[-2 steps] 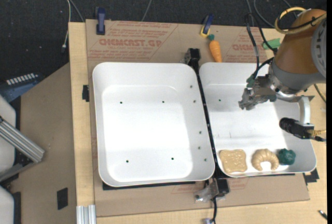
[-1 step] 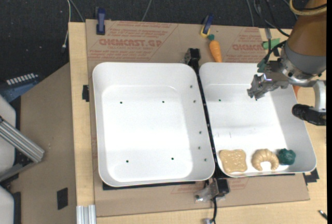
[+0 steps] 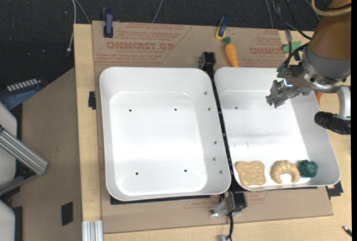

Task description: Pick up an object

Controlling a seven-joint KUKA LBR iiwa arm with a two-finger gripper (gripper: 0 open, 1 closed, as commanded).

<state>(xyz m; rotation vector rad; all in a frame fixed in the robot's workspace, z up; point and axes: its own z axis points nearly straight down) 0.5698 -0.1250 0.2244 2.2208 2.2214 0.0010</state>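
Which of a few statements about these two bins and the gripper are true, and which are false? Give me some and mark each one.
1. A croissant lies near the right bin's front edge. True.
2. The toast slice lies in the left bin. False: it lies in the right bin, beside the croissant.
3. The gripper is above the right bin. True.
4. The carrot lies inside a bin. False: it lies on the cardboard behind the bins.
5. A dark green object lies beside the croissant. True.
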